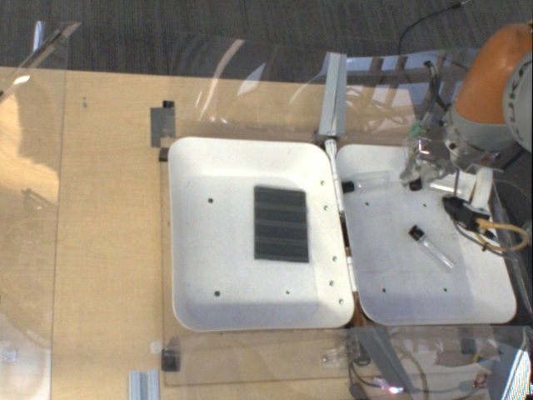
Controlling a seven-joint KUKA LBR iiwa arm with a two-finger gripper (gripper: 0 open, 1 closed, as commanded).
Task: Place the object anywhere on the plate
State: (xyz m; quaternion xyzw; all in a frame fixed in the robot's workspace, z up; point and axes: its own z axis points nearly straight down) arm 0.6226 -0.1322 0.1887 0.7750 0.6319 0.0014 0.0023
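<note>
Camera view: we see vial [430,246] lying in right bin [391,298], plate [281,223] bare; end effector [420,169] state unclear; everything left.

A robotics lab: wooden bench [92,223], clear guard panels [250,82], loose cables [491,232].

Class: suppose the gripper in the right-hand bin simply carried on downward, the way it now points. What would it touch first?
Most likely the bare white floor of the right bin. The gripper hangs near that bin's far edge; the small clear tube lies nearer the camera, seemingly off that line, though depth is uncertain.
</note>
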